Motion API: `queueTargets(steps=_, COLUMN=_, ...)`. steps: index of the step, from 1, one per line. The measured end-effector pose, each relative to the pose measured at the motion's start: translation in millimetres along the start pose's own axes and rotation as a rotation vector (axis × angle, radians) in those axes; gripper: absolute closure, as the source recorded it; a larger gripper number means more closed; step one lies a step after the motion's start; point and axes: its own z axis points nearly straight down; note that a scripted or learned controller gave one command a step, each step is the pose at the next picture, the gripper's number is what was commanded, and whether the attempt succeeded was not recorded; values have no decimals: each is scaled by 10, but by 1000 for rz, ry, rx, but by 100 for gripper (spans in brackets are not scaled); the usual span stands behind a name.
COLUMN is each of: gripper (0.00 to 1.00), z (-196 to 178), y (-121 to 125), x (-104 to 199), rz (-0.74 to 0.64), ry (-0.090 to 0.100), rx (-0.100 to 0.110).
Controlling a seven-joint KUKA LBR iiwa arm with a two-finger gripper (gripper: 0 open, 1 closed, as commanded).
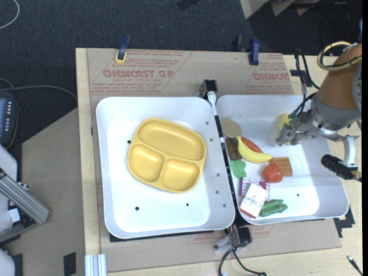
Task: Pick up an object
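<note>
Left bin (109,171): one yellow divided plate (165,154), three compartments, lying flat near the centre.

Right bin (322,197): small items clustered along its left side. Yellow banana (252,152) lies across a red piece (251,144); brown strip (233,149) just beside the bin's left wall; green leafy item (237,168) below it; tomato (273,174) touching an orange-brown wafer (283,167); red-and-white packet (253,195); green pod (272,207) at the lower rim.

Pincer (289,135): over the upper right part of the right bin, near a small yellow item (284,120); grip state cannot be told.

Counter (92,79): brown board, red printed lettering; clamps (121,52) on the far edge.
</note>
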Motion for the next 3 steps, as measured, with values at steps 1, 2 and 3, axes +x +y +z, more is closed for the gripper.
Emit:
queueTargets(steps=1, gripper=100, z=-447, y=-59, x=-16, rz=1, ry=-2, rx=-4)
queueTargets(steps=2, gripper=100, z=-884, y=-41, x=24, rz=-1, ry=-3, rx=-6)
queueTargets(steps=3, gripper=100, z=-1324, y=-28, x=21, rz=-1, ry=-3, rx=-7)
